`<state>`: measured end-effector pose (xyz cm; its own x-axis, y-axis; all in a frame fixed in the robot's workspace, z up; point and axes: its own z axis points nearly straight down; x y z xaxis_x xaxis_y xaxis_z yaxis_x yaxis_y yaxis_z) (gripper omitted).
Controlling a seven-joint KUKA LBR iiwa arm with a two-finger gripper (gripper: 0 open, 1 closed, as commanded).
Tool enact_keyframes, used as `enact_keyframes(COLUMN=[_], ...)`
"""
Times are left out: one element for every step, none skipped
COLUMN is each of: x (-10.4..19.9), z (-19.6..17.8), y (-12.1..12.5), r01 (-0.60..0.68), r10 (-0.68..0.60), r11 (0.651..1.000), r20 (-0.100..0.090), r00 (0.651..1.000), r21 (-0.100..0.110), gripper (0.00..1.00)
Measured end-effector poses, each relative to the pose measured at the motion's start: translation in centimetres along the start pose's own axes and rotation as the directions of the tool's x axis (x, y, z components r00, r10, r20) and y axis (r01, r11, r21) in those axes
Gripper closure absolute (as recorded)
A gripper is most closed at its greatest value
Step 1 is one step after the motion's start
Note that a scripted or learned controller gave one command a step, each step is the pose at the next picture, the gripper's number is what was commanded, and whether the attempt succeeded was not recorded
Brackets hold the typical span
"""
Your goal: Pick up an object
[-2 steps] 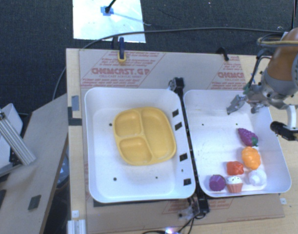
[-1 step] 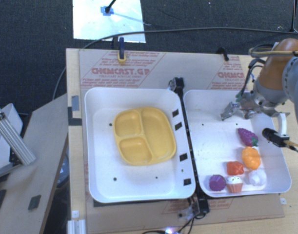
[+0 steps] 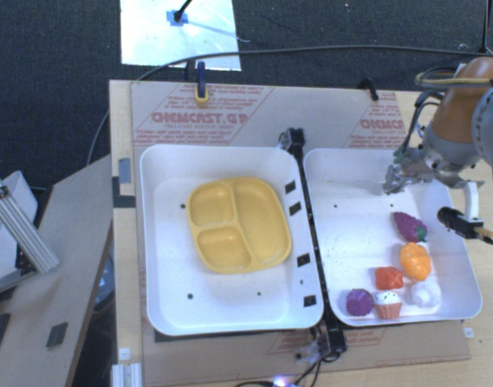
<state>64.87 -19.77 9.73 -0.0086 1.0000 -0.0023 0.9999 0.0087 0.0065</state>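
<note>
Grey hand (image 3: 395,180) hovers above the right bin (image 3: 343,240), grip unclear; next, probably down to the toys (image 3: 409,226).

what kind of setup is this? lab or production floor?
Most likely a robotics lab bench for pick tests. A grey arm with an orange band reaches over two shallow white bins. One holds a yellow divided tray, the other toy food. Loose cables run across the dark floor.
</note>
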Motion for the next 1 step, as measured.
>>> enact_keyframes(x=[0.29], z=[-4.48], y=[0.18], r01=[-0.003], r10=[0.003], r11=[1.000], r20=[-0.001], r00=[1.000], r21=[0.000], gripper=[1.00])
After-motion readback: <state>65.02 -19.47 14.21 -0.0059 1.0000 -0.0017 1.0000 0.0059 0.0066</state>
